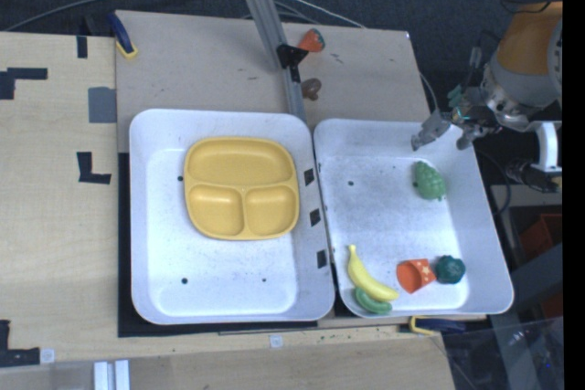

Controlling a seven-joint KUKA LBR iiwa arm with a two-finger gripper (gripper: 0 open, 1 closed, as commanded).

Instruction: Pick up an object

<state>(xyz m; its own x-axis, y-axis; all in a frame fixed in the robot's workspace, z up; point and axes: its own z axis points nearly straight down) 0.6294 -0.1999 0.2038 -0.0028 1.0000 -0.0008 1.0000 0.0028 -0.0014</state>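
Even, soft overhead light — faint shadows, mild glare on the white bins (pixel 146 196), slightly grainy throughout.

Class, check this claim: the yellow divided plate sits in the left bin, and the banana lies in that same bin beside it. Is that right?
Not quite. The yellow divided plate is in the left bin, but the banana lies in the right bin, near its front edge, as the camera view shows.

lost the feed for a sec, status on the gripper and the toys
Gripper over right bin's far edge, nothing between fingers. Green toy just below it, untouched. Banana, orange toy, teal toy at near edge. Nothing in the way.
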